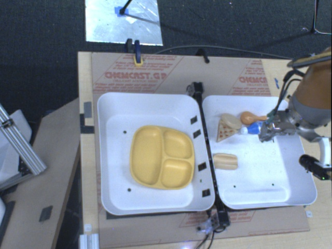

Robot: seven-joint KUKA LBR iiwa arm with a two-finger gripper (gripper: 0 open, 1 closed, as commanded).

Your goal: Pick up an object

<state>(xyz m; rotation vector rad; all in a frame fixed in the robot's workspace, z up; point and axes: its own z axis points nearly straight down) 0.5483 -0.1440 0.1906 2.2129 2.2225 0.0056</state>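
In the camera view, the gripper (pixel 268 133) hung low over the right bin (pixel 259 191), near its far right corner, just beside a small blue object (pixel 252 129). Whether it was open or closed I could not tell. Nothing looked lifted; the pick apparently remained undone.

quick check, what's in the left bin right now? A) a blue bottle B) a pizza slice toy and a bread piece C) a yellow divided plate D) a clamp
C: the yellow divided plate lies flat in the left bin, while the pizza slice and the bread piece sit in the right bin, close to the gripper.
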